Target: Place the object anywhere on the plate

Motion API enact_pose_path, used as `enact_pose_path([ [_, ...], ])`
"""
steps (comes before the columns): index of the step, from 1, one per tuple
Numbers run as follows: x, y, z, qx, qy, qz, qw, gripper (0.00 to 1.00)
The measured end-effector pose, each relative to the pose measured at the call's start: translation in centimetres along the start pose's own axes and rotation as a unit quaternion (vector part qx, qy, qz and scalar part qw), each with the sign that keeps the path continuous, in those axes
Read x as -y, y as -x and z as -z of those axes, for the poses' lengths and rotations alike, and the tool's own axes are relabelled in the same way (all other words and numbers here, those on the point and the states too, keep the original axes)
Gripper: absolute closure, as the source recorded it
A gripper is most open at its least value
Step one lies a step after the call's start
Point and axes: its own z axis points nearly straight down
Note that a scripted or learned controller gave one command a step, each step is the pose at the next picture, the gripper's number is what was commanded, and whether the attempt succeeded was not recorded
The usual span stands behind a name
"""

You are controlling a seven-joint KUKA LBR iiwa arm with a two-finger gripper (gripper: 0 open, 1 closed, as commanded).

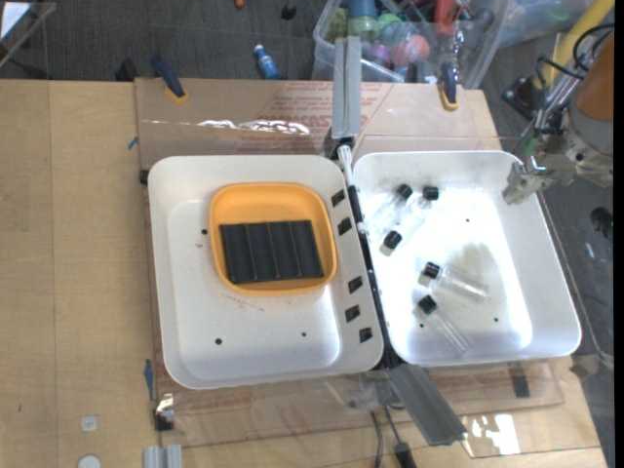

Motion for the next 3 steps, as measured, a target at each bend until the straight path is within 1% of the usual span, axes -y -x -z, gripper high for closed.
enact_pose_path([
  [1, -2.6, -2.8, 4.0, 0.001, 0.001, 0.109, 0.9941, 1.0],
  [2, -2.6, -3.1, 6.9, 0.002, 0.001, 0.148, 0.9889, 1.0],
  [3, -2.6, -2.8, 8.8, 0.002, 0.001, 0.233, 0.9725, 1.0],
])
